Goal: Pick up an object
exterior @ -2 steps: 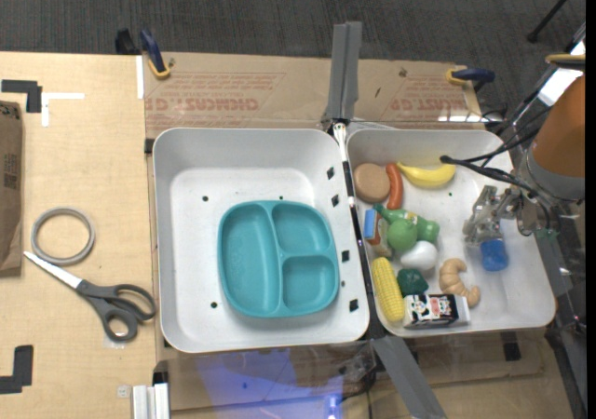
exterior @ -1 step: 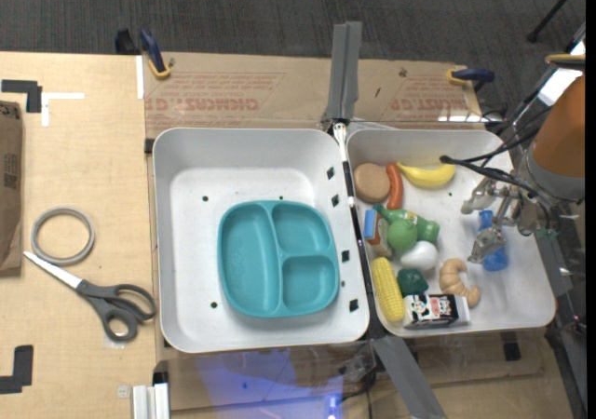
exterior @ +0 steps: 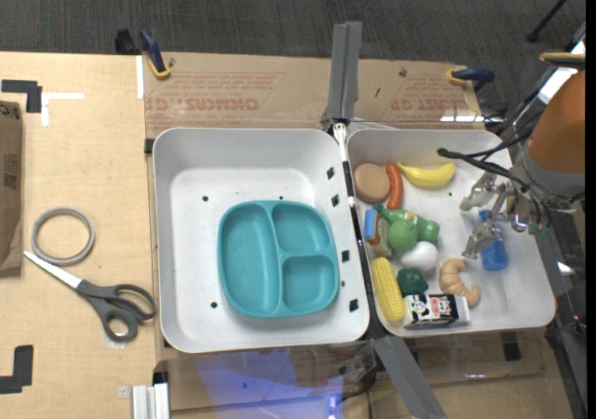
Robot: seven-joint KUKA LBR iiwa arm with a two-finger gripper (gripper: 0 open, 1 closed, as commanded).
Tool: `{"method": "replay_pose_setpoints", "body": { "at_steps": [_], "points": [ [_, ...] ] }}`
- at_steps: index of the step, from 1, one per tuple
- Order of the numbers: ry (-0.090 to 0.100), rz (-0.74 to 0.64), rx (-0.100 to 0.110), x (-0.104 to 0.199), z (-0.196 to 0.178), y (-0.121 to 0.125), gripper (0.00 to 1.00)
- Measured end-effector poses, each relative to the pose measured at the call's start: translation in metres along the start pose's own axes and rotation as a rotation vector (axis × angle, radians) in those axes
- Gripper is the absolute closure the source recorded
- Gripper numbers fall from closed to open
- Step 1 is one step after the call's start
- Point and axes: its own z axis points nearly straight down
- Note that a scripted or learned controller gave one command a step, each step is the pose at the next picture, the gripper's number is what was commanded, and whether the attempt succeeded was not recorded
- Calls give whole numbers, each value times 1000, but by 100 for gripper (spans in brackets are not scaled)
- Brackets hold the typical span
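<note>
The metal two-finger pincer (exterior: 483, 219) hangs with fingers spread over the right white plastic bin (exterior: 521, 310), gripping nothing. A small blue plastic object (exterior: 494, 256) lies just below its fingertips, a tan croissant-shaped toy (exterior: 456, 275) beyond, lower left.

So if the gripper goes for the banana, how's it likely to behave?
The banana looks like smooth, glossy toy plastic, so probably light, stiff and a bit slippery. Its curved shape may rock or pivot if pushed at one end. It lies near the bin wall, which could crowd the gripper.
</note>
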Motion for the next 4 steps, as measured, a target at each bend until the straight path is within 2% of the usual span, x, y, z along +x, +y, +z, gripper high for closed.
{"method": "replay_pose_setpoints", "body": {
  "at_steps": [1,2,3,4],
  "points": [
    [-1,130,0,106,-1,37,0],
    [0,136,-1,-12,-9,111,0],
    [-10,313,-2,39,-6,98,0],
    [-2,474,4,-43,0,49,0]
  ]
}}
